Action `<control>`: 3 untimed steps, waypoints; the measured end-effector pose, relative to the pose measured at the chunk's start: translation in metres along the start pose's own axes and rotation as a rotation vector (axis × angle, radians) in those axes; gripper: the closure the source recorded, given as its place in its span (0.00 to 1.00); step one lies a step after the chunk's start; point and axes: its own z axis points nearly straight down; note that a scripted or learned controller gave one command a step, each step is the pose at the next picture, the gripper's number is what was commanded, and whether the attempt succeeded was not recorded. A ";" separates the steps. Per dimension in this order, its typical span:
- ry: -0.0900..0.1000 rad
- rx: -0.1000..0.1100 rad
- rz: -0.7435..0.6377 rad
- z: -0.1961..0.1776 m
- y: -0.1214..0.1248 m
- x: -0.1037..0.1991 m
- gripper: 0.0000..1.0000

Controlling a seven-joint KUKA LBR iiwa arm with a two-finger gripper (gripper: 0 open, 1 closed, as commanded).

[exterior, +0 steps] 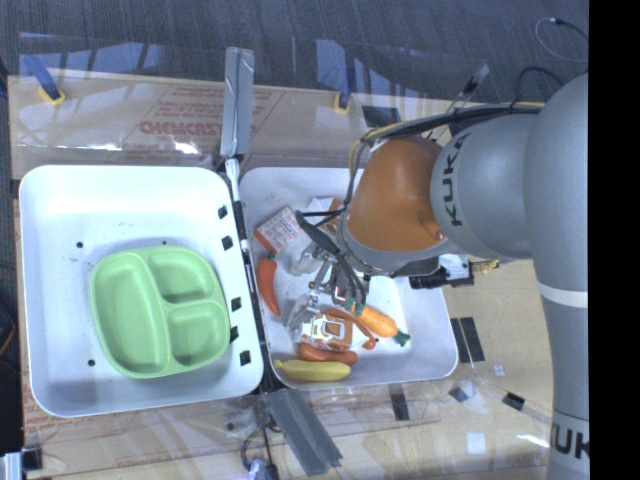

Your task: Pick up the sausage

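The sausage (322, 352), short and reddish brown, lies near the front of the right bin (432, 353), pressed between a yellow banana (313, 370) and a small orange-and-white pack (326, 329). My gripper (324, 294) hangs low over the middle of that bin, just behind the pack and a short way behind the sausage. The orange wrist band and grey arm above it hide the back right of the bin. Nothing shows held in the gripper.
A carrot (378, 321) lies right of the gripper. A thin red pepper-like piece (268, 286) runs along the bin's left wall, with a red-and-white packet (282, 229) behind it. The left bin (60, 228) holds a green divided plate (162, 310).
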 end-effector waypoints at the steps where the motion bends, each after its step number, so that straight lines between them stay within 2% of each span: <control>1: -0.003 0.000 0.235 -0.001 0.020 -0.049 0.00; 2: -0.004 0.000 0.232 -0.012 0.020 -0.050 1.00; 3: -0.004 -0.002 0.677 -0.167 0.120 -0.035 1.00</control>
